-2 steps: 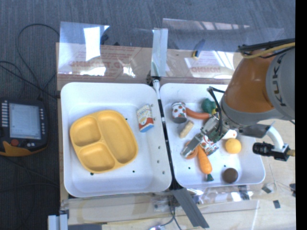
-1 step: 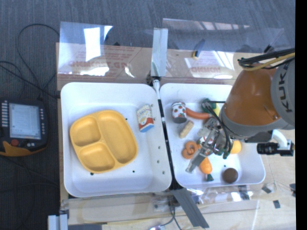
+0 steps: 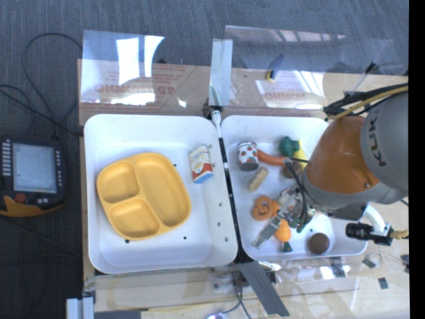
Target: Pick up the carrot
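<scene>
The arm, grey with its orange band, rises closest to you and covers the right side of the right bin. On the tabletop beside it, the left bin carries a yellow divided plate and a small carton near its right wall. Outside the bins, at your far left, a pendant lies on the carpet. In the right bin, the carrot lies toward the back, its green top pointing right, next to a spotted can. The end effector hangs low at the front; you cannot tell its finger state. Near it sit an orange ring and a brown ball.
</scene>
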Robot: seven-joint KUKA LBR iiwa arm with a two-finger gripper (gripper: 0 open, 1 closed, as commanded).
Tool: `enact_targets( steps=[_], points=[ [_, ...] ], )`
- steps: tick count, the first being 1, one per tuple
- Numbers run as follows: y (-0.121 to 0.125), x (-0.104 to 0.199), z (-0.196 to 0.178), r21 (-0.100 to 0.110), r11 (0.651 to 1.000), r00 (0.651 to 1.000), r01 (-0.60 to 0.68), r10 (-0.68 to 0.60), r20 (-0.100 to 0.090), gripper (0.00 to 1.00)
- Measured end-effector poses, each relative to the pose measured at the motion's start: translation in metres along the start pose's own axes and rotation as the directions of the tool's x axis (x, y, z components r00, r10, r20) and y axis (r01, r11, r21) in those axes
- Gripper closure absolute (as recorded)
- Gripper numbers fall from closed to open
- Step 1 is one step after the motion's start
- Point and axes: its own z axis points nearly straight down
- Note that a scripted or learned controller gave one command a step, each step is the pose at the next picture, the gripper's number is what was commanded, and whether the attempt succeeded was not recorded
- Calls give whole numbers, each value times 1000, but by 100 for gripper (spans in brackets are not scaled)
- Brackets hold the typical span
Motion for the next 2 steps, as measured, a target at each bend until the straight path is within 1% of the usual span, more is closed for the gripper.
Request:
enact_targets(
  steps=[1,2],
  points=[
    [2,-10,16,-17,881,881,-474,474,3,0],
    [1,-13,4,-22,879,879,-476,476,13,100]
  ],
)
